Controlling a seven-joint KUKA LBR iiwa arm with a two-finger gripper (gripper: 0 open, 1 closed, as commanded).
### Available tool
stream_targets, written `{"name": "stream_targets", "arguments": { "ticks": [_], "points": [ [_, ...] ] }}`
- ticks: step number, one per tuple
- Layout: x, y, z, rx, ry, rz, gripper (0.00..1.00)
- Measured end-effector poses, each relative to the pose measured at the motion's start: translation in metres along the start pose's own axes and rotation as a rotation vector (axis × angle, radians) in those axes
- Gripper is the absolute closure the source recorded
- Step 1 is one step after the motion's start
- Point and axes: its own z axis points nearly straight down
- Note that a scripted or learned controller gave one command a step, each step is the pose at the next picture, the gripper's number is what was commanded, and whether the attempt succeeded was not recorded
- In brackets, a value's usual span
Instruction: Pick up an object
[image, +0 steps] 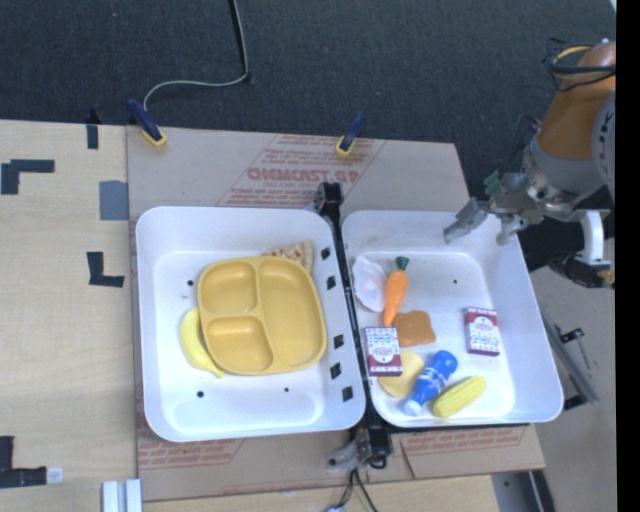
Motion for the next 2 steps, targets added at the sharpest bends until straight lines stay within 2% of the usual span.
{"name": "stream_targets", "arguments": {
  "ticks": [1,2],
  "points": [
    [0.035,0.029,0.117,-0.002,0.000,-0.001,0.00],
    [0.093,0.029,0.120,-0.003,0.000,-0.002,0.00]
  ]
}}
